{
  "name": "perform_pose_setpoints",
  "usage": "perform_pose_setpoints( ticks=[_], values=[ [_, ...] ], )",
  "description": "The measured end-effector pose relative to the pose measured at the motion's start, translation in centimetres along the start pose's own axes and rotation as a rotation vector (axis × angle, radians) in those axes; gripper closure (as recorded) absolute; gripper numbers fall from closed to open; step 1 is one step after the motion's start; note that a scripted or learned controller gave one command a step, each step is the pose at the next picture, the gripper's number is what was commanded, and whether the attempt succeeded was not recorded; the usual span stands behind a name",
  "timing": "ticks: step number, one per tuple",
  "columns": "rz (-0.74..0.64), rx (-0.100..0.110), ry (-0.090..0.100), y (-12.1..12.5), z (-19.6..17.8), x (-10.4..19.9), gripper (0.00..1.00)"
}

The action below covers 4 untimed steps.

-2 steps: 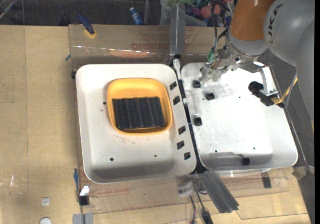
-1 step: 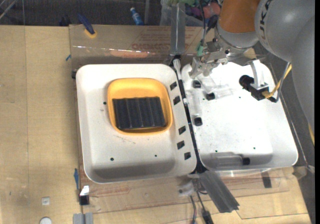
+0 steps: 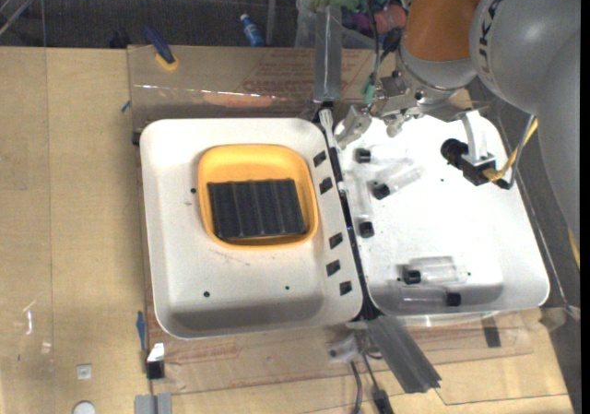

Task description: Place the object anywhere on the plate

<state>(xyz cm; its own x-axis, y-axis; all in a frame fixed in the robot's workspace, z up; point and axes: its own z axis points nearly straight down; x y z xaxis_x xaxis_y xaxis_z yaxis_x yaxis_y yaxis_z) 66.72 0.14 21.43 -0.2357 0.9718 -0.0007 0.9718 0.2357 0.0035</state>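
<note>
Now my fingers (image 3: 385, 113) hover at the right bin's (image 3: 516, 246) upper left; their spread I cannot tell. Clear tube (image 3: 431, 271) lies lower right; yellow plate (image 3: 217, 163) waits left. Next: descend, grasp.

The tan wooden bench (image 3: 64, 218) carries two shallow white bins side by side, touching along a black divider. The left bin (image 3: 175, 301) sits toward the bench's middle; the right bin (image 3: 516, 255) reaches toward its right edge.
</note>
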Motion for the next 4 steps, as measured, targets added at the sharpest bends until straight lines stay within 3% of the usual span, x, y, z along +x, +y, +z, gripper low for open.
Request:
perform_pose_setpoints(
  ticks=[2, 3, 4],
  values=[
    [0.041, 0.000, 0.001, 1.3, 0.3, 5.7, 0.00],
    [-0.248, -0.001, 0.000, 1.8, -0.4, 7.7, 0.00],
    [-0.198, -0.001, 0.001, 2.5, -0.4, 10.5, 0.00]
  ],
)
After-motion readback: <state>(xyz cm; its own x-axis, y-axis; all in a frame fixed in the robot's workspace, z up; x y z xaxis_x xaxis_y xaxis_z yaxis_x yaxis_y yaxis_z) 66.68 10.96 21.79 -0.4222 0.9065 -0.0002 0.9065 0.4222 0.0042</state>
